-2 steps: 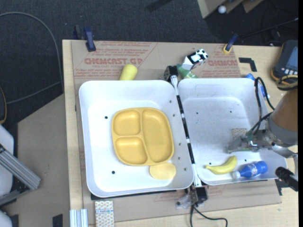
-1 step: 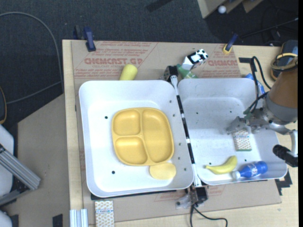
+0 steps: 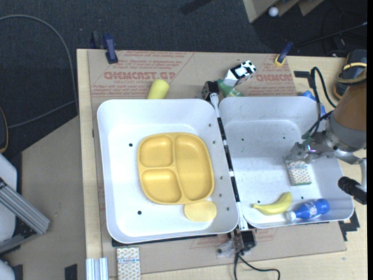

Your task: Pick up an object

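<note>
White right bin [image 3: 256,127] holds all candidates: the arm [image 3: 349,118] hovers at its right wall, bottle [image 3: 309,209] and banana [image 3: 274,205] below, packet [image 3: 299,172] just under the end effector [image 3: 300,152]. Nothing is lifted; grip state unclear.

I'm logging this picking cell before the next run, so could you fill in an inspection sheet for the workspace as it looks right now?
Surface: brown bench bearing a left bin and a right bin, side by side.
Job's things: yellow divided plate and pale yellow disc in the left bin; banana, blue bottle and small patterned packet in the right bin.
Clutter: yellow cylinder and black-and-white toy on the bench behind the bins; patterned packet at the front edge.
Grippers: gripper low over the right bin, just above the small patterned packet; finger state unclear.
Cables: black cable by the arm; grey cable on the floor.
Surroundings: dark carpet.
</note>
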Robot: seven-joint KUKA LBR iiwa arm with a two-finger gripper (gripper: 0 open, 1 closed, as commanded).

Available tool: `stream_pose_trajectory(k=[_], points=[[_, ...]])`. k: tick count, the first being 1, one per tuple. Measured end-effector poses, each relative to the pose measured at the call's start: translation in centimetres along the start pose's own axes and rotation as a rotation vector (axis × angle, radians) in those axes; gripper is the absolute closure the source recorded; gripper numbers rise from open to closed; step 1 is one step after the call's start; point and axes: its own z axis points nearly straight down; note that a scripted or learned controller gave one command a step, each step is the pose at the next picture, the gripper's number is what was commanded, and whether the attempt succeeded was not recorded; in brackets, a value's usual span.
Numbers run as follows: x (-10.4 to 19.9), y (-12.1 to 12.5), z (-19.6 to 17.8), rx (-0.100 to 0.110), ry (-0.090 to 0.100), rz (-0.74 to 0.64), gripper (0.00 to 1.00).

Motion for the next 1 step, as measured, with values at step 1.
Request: stream_pose_trajectory(k=[1], points=[[5.74,4.02,-7.20,0.001,0.002,-0.001,1.00]])
